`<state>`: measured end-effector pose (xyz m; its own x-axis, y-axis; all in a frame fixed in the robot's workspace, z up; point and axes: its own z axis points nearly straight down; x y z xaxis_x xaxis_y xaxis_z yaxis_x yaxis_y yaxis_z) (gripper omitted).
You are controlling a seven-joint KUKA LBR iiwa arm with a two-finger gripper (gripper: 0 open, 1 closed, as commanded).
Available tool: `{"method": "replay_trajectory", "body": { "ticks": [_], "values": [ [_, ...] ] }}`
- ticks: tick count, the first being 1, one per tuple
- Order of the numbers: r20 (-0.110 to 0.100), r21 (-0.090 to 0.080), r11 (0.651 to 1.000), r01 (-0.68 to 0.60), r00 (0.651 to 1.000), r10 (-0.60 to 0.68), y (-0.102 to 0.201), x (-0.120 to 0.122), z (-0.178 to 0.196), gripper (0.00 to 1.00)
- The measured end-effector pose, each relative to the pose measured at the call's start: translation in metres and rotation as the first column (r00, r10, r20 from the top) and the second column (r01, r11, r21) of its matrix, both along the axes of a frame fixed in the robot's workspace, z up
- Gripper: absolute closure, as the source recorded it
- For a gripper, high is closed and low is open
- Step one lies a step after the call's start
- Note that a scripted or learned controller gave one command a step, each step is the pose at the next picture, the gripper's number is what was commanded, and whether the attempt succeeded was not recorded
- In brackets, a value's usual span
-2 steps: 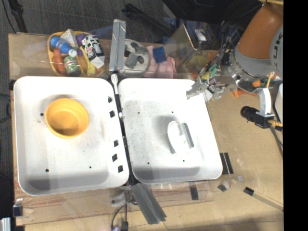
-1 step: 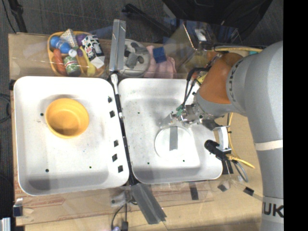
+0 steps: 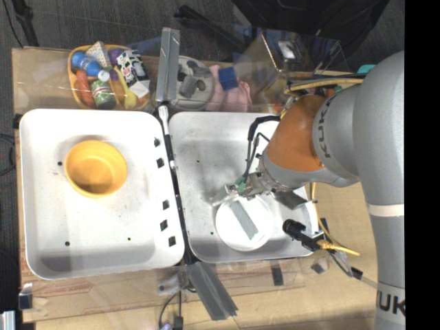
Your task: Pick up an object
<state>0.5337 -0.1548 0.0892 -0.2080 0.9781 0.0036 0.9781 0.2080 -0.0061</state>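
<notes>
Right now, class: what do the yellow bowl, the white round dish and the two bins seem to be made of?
Yellow bowl: probably plastic, with even colour and a soft matte sheen.
White round dish: plastic or ceramic, smooth and plain white; the look leaves it open.
Left bin and right bin: likely moulded plastic, with rounded corners, matte and scuffed.

The grey arm (image 3: 371, 143) bends down from the right, its orange band (image 3: 297, 139) sitting just above and to the right of the claw (image 3: 242, 188). The claw hangs low, pointing downward (its tips too small to make out).
</notes>
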Motion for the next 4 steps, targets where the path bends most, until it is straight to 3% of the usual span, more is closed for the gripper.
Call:
{"method": "replay_trajectory", "body": {
  "ticks": [1,2,3,4],
  "values": [
    [-0.004,0.000,1.000,-0.003,1.000,0.003,-0.001,0.000,0.007,1.00],
    [0.002,-0.002,0.998,0.060,0.998,-0.060,0.031,0.004,0.097,1.00],
    [0.002,-0.002,0.998,0.061,0.998,-0.061,0.031,0.004,0.096,0.00],
    [-0.001,0.001,0.998,-0.064,0.998,0.064,0.001,-0.009,0.013,0.00]
  ]
}}
